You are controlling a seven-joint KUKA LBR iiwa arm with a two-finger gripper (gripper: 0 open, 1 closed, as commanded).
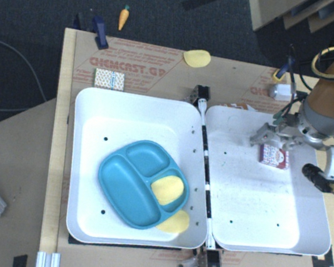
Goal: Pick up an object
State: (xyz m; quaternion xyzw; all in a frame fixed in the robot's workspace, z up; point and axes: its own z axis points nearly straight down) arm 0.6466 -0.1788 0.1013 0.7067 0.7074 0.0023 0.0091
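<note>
Over the right bin, near its far edge, the gripper hangs low above a small red-and-white packet, which lies on the bin floor just beneath the metal tips. Whether the fingers are spread or pinched I cannot tell; they are too small and blurred against the white, and nothing shows the packet lifted or clasped. My reading is that the pick is at the closing-in stage: the arm is down at the object but the grasp is not confirmed. The next move would call for the fingers to straddle the packet, close on it, and rise straight up; a flat, thin packet may slip or stay on the floor.

Counted: two white bins side by side on the worktop; one packet in the right bin; in the left bin, one blue divided plate and two yellow pieces, one in a plate compartment, one beside the plate's near rim
</note>
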